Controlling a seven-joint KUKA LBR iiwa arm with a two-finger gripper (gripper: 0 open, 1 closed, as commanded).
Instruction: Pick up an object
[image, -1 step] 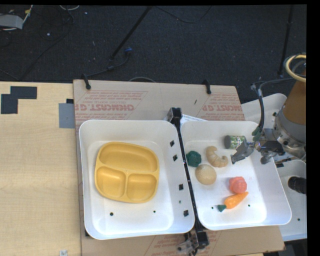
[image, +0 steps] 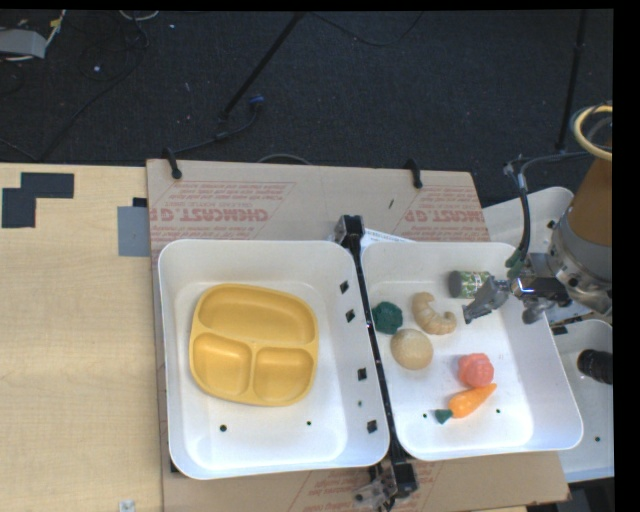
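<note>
The right bin (image: 545, 400) holds several small items. A green lump (image: 388, 317) lies near the divider, with a tan croissant-shaped piece (image: 434, 314) beside it and a round beige ball (image: 411, 349) just below. Further right are a red strawberry (image: 477, 369) and an orange carrot (image: 468, 402). A small grey-green can (image: 467, 283) lies at the back. My gripper (image: 509, 301) hangs over the bin's right part, just right of the can, open, with nothing between its fingers (image: 484, 301).
The left bin (image: 180, 300) holds a yellow compartment tray (image: 254, 343). A black divider (image: 365, 330) runs between the bins. Cardboard (image: 300, 205) lies under both bins. The arm's orange band (image: 600, 200) and cables sit at the right edge.
</note>
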